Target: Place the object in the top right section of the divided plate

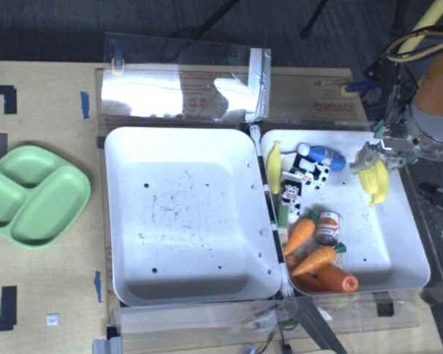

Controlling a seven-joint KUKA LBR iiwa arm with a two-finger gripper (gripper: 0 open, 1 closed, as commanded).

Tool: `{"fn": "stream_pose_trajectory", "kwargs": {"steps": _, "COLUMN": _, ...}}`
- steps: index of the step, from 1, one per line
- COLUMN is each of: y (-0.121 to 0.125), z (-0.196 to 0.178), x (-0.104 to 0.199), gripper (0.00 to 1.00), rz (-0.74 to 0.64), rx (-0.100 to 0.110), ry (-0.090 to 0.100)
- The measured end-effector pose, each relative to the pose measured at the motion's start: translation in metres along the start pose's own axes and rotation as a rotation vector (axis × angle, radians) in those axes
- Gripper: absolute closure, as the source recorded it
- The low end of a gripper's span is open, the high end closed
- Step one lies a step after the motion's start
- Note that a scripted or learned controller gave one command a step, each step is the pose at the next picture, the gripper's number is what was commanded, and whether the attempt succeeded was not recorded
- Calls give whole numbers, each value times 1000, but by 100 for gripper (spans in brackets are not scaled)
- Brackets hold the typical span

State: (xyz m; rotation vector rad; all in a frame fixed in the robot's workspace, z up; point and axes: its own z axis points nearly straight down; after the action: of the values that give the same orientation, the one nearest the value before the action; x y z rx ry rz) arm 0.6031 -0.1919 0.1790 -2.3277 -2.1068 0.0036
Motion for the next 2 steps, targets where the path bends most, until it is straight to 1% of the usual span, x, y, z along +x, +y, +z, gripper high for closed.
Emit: {"fn": "stream_pose_trajectory", "kwargs": {"steps": 2, "y": 2, "z": -14, "x": -2, "gripper": 100, "rz": 0, "rx": 2, "ry": -1}}
